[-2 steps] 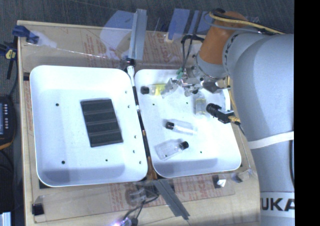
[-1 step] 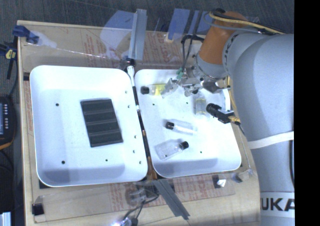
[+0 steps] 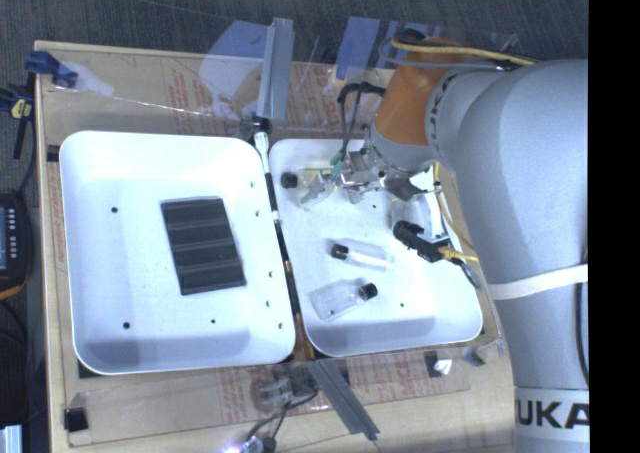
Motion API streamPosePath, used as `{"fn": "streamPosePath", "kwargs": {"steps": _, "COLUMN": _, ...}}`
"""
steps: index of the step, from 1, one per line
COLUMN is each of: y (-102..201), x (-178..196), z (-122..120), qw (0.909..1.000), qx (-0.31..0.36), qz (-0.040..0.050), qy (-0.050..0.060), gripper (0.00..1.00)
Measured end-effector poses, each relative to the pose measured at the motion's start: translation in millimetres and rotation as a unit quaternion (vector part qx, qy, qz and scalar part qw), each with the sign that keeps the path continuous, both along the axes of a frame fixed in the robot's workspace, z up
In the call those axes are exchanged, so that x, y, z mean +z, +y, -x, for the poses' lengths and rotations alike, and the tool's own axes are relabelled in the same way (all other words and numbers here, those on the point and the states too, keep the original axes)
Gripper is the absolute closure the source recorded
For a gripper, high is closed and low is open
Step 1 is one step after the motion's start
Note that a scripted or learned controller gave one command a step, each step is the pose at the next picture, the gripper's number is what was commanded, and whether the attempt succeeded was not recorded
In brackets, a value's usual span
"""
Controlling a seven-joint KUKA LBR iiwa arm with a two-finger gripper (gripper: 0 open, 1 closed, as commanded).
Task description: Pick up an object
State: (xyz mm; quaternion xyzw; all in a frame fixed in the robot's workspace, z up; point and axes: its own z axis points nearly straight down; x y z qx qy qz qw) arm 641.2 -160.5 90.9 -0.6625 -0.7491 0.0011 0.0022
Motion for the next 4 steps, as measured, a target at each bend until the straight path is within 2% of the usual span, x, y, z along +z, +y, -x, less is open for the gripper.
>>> {"fn": "streamPosePath", "kwargs": {"steps": 1, "y": -48.4, "x": -0.4, "z": -13.6, "qw": 0.9991, "qx": 0.042, "qz": -0.0001, "qy": 0.002, "gripper": 0.00}}
{"fn": "streamPosePath", "kwargs": {"steps": 2, "y": -24.8, "x": 0.0, "z": -14.9, "qw": 0.9981, "qx": 0.061, "qz": -0.0005, "qy": 0.001, "gripper": 0.00}}
{"fn": "streamPosePath", "kwargs": {"steps": 3, "y": -50.2, "x": 39.5, "z": 48.5, "qw": 0.9974, "qx": 0.072, "qz": 0.0003, "qy": -0.002, "gripper": 0.00}}
{"fn": "streamPosePath", "kwargs": {"steps": 4, "y": -26.5, "x": 0.1, "z": 64.0, "qw": 0.9952, "qx": 0.098, "qz": -0.0001, "qy": -0.001, "gripper": 0.00}}
